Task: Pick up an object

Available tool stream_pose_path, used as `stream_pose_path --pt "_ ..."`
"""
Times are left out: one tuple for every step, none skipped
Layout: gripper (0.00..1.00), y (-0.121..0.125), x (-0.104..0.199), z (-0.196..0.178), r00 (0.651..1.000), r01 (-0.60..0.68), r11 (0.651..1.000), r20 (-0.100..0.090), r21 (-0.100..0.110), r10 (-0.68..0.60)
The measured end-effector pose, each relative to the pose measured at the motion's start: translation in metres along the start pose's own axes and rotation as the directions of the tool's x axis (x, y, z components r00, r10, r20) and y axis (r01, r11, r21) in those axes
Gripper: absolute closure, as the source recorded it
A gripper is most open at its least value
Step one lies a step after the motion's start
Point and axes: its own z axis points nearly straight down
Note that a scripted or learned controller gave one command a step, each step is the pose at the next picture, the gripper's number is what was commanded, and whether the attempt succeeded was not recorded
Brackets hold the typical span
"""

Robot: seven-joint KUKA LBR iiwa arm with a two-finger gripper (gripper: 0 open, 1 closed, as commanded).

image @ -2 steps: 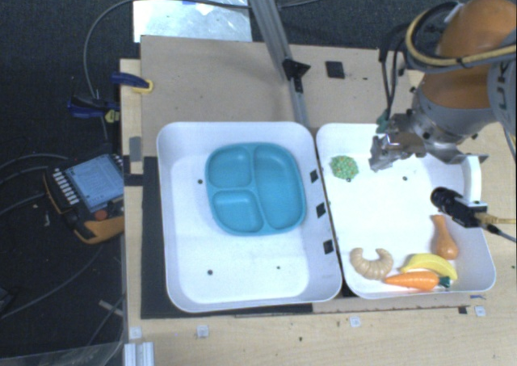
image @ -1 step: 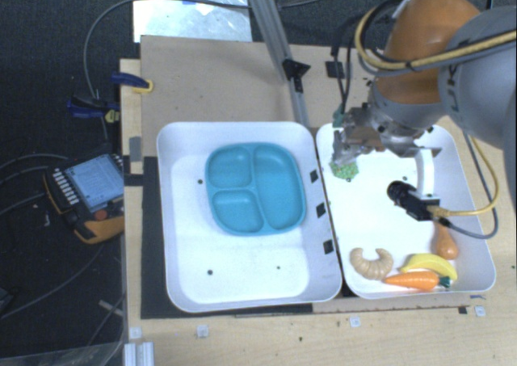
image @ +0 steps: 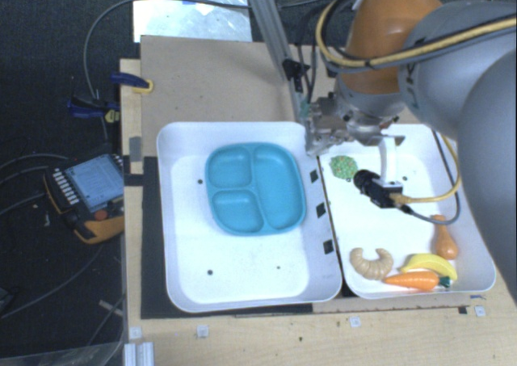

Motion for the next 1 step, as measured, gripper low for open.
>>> stream_pose_path --pt "1.0 0.0174 0.0504 0.0161 1.0 0.0 1.0 -0.001 0.001 0.0"
